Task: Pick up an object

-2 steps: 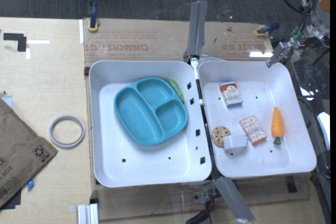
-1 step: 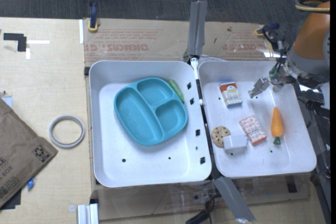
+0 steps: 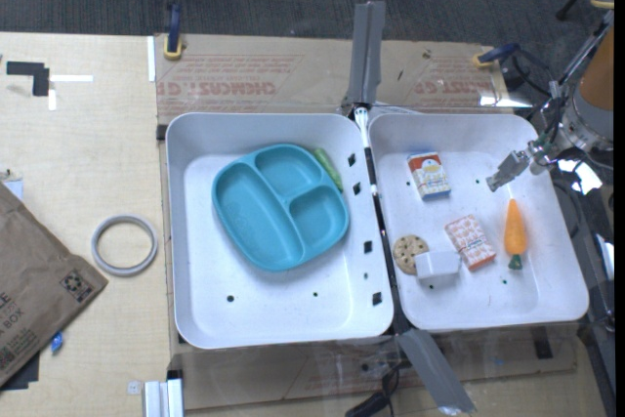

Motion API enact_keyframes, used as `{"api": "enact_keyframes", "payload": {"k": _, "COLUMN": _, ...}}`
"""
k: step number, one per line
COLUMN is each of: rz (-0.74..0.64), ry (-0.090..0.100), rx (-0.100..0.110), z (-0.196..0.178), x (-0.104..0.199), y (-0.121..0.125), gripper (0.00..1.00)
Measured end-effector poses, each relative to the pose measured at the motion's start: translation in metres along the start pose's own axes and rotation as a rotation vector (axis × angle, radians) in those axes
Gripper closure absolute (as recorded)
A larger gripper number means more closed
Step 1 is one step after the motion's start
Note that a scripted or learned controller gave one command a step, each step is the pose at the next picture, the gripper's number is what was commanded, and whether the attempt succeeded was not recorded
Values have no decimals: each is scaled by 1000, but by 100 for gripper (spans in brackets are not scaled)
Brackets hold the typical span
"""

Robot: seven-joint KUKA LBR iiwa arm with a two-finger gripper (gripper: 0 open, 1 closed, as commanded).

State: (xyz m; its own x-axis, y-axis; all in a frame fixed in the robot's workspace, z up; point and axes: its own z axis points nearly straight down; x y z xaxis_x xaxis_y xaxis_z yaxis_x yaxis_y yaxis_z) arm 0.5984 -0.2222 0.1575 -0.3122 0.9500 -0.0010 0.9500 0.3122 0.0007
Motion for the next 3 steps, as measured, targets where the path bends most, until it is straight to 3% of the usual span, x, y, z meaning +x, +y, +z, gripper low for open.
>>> {"api": "enact_keyframes", "payload": {"k": 1, "rz": -174, "ry": 1, "rx": 0, "z": 33, "x": 18, "y": -20, "gripper": 0}}
{"api": "enact_keyframes", "payload": {"k": 2, "rz": -194, "ry": -8, "rx": -9, "z": 60, "x": 14, "y": -46, "gripper": 0}}
{"api": "enact_keyframes", "payload": {"k": 3, "rz": -190, "ry": -8, "rx": -12, "z": 49, "x": 14, "y": -45, "gripper": 100}}
